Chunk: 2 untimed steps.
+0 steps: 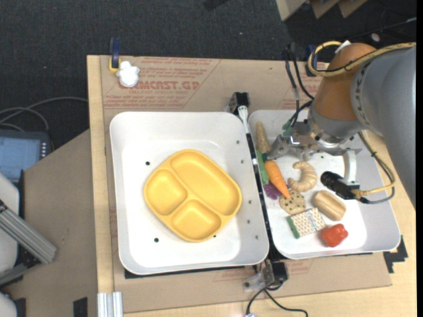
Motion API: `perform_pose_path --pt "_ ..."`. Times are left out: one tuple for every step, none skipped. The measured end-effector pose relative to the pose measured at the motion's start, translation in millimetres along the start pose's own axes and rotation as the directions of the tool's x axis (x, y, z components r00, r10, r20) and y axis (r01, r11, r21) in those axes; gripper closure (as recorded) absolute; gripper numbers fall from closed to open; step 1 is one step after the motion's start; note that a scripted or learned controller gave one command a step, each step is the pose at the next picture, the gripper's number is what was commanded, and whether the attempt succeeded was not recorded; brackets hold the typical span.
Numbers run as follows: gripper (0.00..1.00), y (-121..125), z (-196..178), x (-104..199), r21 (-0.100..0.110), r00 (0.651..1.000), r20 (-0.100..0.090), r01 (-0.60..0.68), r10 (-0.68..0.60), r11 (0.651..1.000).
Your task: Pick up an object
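My gripper (299,146) hangs low over the back of the right bin (380,233), under the orange band of the arm. Just in front of it lies a pale croissant (305,175). An orange carrot (275,177) lies to its left, with a purple piece (271,191) beside the carrot's tip. A tan stick-like item (262,137) rests against the bin's left wall. Nearer the front are a brown bread roll (330,205), a speckled cracker (292,203), a green-edged wafer (306,223) and a red pepper (334,235). I see nothing held by the gripper.
The left bin (125,177) holds a yellow divided plate (192,194). A small white object (127,75) sits on the cardboard at the back left. A black clamp (239,101) stands between the bins at the back.
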State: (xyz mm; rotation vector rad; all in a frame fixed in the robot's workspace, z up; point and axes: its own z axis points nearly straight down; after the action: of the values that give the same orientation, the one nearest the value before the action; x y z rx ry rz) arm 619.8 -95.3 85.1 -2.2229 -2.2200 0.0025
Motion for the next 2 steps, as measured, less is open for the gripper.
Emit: perform_pose_path --pt "0.00 -43 1 -16 0.004 1.000 -0.003 -0.002 0.002 1.000" --pt "0.00 48 -1 -26 0.011 1.000 -0.002 0.001 -0.001 1.000"
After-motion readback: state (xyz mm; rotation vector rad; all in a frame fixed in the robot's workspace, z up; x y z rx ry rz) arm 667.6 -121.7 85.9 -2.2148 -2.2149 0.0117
